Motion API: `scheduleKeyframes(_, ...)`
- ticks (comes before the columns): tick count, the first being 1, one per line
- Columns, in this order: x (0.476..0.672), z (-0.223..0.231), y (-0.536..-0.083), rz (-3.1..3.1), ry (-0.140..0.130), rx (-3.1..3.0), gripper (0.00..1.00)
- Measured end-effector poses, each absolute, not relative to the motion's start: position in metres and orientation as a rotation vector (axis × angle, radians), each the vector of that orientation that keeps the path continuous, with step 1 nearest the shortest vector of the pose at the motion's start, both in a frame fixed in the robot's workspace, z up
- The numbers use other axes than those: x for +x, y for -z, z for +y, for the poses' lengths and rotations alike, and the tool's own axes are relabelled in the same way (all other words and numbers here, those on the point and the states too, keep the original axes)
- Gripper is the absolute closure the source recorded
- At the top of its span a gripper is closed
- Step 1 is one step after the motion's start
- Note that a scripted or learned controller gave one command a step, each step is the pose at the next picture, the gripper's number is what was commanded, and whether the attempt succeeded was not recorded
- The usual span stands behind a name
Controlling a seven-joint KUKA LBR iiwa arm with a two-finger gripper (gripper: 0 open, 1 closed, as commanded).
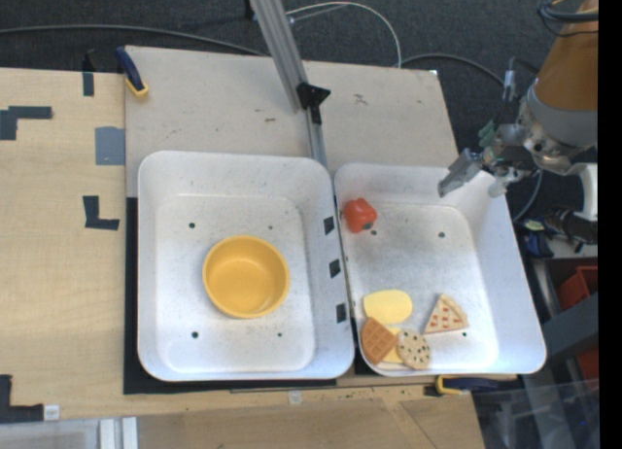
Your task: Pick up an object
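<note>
Red toy sits at the right bin's back-left corner, well left of your hand hovering over the back-right rim; can't tell its state.

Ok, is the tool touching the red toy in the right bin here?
Apart. The camera view shows the tool at the right bin's far right corner, with bare white bin floor between it and the red toy near the bin's left wall.

Two white bins, one yellow bowl, five toy foods.
</note>
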State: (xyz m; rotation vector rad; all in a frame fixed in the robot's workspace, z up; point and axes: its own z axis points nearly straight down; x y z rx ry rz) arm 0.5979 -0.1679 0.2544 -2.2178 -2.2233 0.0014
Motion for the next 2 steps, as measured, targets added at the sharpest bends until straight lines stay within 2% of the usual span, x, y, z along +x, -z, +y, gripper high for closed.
scheduleKeyframes(1,0.598,-0.168,-0.254,-2.223,-0.001,-2.218,0.0)
scheduleKeyframes(2,0.604,-0.174,-0.201,-2.22,-0.007,-2.217,0.0)
